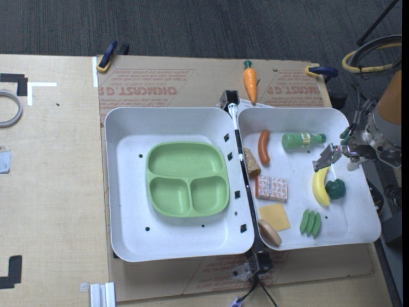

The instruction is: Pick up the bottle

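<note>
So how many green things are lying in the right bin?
3: the bottle near the back wall, a broccoli piece right of the banana, and pea pods toward the front. The arm may hide more.

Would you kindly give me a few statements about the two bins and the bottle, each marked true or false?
1. The green bottle lies on its side in the right bin. True.
2. The green divided plate sits in the right bin. False: it sits in the left bin.
3. The hand has the bottle between its fingers. False: it is just below the bottle in the view, apart from it, above the banana.
4. The carrot lies outside both bins, on the cardboard. True.
5. The sausage is left of the bottle in the view. True.
</note>
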Controlling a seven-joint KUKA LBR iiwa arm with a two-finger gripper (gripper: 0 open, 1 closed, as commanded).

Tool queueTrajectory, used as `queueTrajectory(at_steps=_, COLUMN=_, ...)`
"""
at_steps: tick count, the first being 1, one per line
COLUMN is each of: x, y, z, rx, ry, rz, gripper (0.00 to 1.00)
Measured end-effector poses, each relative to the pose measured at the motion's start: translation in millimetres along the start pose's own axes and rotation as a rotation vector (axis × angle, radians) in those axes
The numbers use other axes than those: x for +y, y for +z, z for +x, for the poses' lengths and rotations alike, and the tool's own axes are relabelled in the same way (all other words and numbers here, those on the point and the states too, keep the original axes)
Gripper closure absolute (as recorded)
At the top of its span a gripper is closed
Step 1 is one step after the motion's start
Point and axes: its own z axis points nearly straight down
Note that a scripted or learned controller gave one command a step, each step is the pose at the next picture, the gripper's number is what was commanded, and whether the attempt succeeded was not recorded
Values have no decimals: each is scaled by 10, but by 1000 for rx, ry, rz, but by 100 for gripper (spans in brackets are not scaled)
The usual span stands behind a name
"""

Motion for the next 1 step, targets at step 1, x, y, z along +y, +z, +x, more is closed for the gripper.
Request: queueTrajectory(at_steps=1, x=5, y=-95, z=-3, rx=-1, ry=0, rz=-1, gripper=100)
